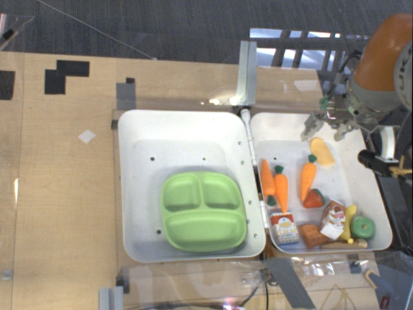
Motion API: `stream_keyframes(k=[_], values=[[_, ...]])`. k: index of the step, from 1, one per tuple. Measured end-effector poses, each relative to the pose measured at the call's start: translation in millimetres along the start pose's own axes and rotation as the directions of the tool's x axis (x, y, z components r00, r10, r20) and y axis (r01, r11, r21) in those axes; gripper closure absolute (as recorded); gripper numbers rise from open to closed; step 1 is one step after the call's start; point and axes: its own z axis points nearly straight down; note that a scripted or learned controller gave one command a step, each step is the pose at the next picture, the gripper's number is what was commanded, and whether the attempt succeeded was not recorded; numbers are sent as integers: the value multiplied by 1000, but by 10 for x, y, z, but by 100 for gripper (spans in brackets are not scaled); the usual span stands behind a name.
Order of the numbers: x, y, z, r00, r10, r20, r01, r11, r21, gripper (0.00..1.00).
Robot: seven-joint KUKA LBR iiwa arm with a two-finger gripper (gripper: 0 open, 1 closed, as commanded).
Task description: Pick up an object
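Camera view: we are seeing the gripper (327, 127) hanging with fingers spread wide, holding nothing, over the right bin's (384, 202) far edge. A yellow piece (322, 152) is lying just below it. Carrots (308, 179), a strawberry (313, 199) and cartons (284, 228) are sitting toward the near edge. A green plate (204, 210) is resting in the left bin (139, 173).

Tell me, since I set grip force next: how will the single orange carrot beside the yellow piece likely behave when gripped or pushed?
The carrot looks like smooth moulded plastic, so probably stiff, light and somewhat slippery. Its tapered, rounded body may roll or pivot if nudged sideways. It lies close to the yellow piece and red piece, so a push would likely shift those too.
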Motion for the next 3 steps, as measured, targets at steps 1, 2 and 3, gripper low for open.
stream_keyframes(k=[1, 2, 3], values=[[-73, -517, 986, 1000, 23, 1, -23, 1000, -2, 0], [-62, -497, 874, 1000, 24, 0, -24, 1000, -7, 100], [230, -196, 757, 999, 47, 0, -47, 999, -2, 100]])
